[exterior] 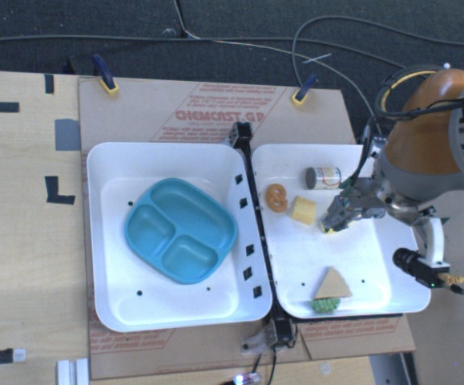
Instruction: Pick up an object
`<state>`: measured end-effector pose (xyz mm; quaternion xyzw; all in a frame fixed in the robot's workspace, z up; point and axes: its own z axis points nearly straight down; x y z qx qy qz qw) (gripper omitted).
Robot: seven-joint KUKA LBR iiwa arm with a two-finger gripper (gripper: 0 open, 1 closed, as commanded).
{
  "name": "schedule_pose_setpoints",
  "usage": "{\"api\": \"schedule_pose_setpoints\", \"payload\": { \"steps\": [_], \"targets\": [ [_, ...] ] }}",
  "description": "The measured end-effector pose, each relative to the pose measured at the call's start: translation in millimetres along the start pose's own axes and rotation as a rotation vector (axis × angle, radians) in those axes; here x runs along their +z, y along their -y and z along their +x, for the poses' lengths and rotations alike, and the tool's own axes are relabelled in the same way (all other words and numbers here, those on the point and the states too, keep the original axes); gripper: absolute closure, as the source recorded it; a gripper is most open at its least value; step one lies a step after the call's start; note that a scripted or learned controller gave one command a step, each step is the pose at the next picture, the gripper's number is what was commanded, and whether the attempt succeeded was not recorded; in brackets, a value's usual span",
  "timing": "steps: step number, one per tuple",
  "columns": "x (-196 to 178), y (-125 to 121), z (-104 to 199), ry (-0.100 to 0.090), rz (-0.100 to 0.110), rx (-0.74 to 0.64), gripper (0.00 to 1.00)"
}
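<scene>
Reaching in from the right edge of the frame, the gripper (333, 220) sits low over the right bin (376, 251), just right of centre in the picture. We cannot tell how it stands, since it shows only as a dark mass with a spot of yellow at its lower tip. We see nothing clearly held in it.

Just left of the gripper, close beside it, lies a pale yellow block (303, 210). Further left, near the divider between the bins, we see a small brown pretzel-shaped piece (276, 197). Above the gripper, toward the upper part of the right bin, a small can (323, 177) lies on its side. Toward the lower edge of the same bin sits a tan wedge (334, 283) with a green bit (324, 304) touching its lower side.

In the left bin (107, 215), left of centre in the frame, a blue divided plate (181, 229) lies tilted at an angle, with three compartments.

Both bins rest on a cardboard sheet (215, 111), held by two blue and yellow clamps (104, 74) along the upper edge. Cables (240, 42) trail across the dark floor at the top of the frame.
</scene>
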<state>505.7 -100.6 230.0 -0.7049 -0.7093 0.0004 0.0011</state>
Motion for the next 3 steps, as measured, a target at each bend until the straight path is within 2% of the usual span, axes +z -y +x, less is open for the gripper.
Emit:
{"api": "schedule_pose_setpoints", "payload": {
  "steps": [1, 3],
  "targets": [
    [0, -14, 63, -0.001, 0.0, -0.002, 1.0],
    [-9, -39, 169, 0.0, -0.001, -0.001, 1.0]
  ]
}}
